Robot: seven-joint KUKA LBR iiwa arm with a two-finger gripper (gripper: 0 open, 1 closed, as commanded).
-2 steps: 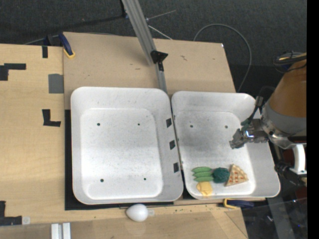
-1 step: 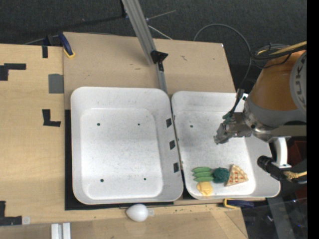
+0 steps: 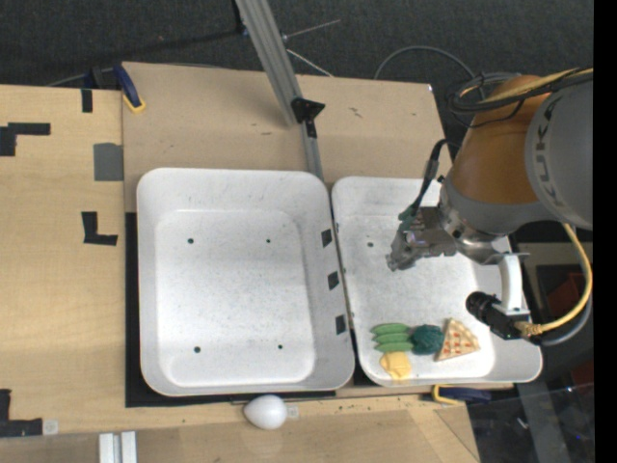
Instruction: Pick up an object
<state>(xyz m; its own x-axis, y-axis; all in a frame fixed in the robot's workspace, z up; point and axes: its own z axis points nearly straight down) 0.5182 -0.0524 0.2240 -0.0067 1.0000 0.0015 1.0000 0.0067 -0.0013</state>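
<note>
In the right bin [image 3: 371,205], along its front edge, lie several small toys: a green pea pod [image 3: 390,334], a dark green broccoli piece [image 3: 425,338], a yellow piece [image 3: 395,363] and a pizza slice [image 3: 457,340]. My gripper [image 3: 403,254] hangs over the middle of this bin, well behind the toys and apart from them. Nothing shows between its fingers.
The left bin [image 3: 231,278] lies beside the right one. A white egg-shaped object [image 3: 266,412] rests on the bench in front of the left bin. A grey metal pole [image 3: 280,61] slants in from the top toward the gap between the bins.
</note>
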